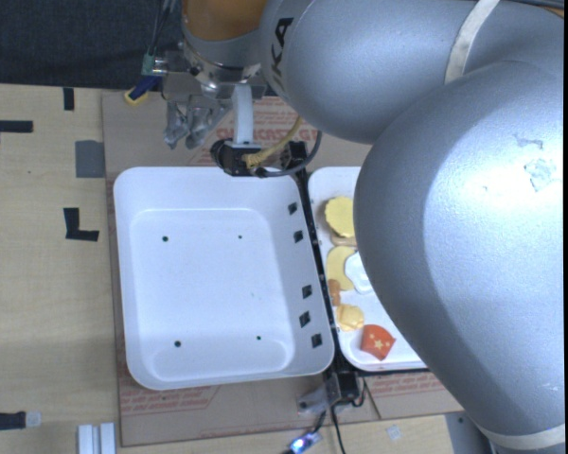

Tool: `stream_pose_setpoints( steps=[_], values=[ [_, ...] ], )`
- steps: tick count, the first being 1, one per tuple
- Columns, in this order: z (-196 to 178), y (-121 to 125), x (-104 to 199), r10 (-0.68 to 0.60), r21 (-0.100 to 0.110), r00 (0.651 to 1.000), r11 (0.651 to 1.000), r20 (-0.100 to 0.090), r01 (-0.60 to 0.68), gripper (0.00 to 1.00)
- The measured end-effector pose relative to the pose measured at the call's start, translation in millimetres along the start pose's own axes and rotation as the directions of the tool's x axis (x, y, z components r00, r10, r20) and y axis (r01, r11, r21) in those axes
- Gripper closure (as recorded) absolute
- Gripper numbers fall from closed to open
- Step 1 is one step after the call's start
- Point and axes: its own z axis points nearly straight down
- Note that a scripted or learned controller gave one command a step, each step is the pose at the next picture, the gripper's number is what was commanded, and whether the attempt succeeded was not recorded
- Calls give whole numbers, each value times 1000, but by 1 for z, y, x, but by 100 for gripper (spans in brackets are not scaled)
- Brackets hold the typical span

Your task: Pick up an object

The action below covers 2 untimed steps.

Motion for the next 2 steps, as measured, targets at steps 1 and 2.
stream_pose_setpoints(
  steps=[1, 2],
  values=[
    [-143, 1, -3, 2, -31, 1000, 1000, -8, -2, 100],
    [-233, -2, -33, 6, -29, 1000, 1000, -6, -6, 100]
  ],
)
